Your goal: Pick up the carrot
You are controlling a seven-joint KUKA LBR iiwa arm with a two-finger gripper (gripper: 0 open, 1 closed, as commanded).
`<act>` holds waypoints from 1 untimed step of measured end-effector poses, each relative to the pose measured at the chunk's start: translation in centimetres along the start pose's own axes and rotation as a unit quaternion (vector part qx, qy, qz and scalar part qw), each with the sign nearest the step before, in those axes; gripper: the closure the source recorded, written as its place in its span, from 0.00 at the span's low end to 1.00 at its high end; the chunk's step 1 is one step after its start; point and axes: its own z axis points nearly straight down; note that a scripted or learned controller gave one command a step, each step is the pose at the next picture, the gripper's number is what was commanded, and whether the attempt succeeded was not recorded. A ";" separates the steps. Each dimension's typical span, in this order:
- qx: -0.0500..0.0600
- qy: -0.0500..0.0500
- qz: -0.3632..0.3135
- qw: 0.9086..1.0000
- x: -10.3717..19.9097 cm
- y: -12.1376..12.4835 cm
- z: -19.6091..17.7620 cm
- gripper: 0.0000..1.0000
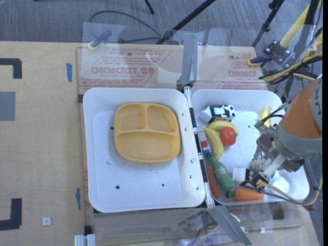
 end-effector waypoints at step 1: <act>0.002 -0.001 0.202 0.979 5.1 -2.1 -4.7 1.00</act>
